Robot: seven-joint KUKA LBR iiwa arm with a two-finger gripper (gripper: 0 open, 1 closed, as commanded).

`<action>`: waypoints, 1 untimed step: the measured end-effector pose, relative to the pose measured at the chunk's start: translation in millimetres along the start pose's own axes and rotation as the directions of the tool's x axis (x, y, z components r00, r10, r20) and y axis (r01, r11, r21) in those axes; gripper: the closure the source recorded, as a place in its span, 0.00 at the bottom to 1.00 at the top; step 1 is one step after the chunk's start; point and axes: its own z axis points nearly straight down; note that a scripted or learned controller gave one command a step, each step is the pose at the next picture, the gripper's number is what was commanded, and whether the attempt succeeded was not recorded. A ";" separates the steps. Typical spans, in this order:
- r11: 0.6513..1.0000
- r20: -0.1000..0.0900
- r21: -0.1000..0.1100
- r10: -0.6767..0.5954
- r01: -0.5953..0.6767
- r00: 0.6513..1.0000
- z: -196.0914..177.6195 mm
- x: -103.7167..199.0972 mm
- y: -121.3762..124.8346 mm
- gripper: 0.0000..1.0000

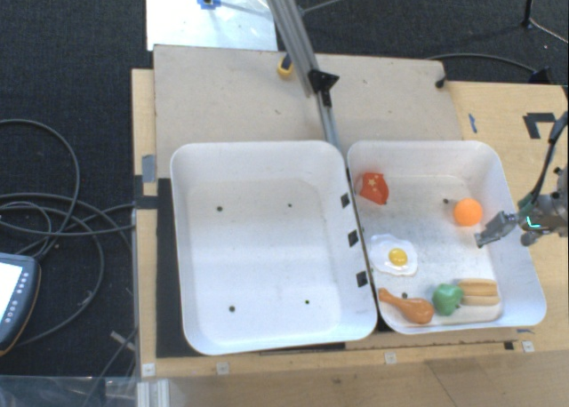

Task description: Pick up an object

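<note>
Surface (267, 94): two white bins side by side, left bin (196, 245), right bin (498, 174). In right bin: hot dog (480, 291) at near right corner, chicken drumstick (407, 305), fried egg (395, 257), red strawberry-like piece (373, 187), green piece (448, 298) touching hot dog, orange ball (468, 211). Tool (491, 235) at right rim just beside orange ball; jaw state cannot be told.

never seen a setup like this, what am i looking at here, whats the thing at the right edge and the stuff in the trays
One camera looks down at a slant on a bench with two shallow white bins, a left bin and a right bin. The gripper of a robot arm reaches in from the right, over the right bin's edge; nothing shows between its fingers. The right bin holds toy food: a red piece, an orange ball, a fried egg, a chicken drumstick, a green piece and a hot dog.
</note>
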 end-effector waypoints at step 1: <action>1.000 0.001 -0.003 0.000 0.000 1.000 -1.5 0.1 0.8 0.00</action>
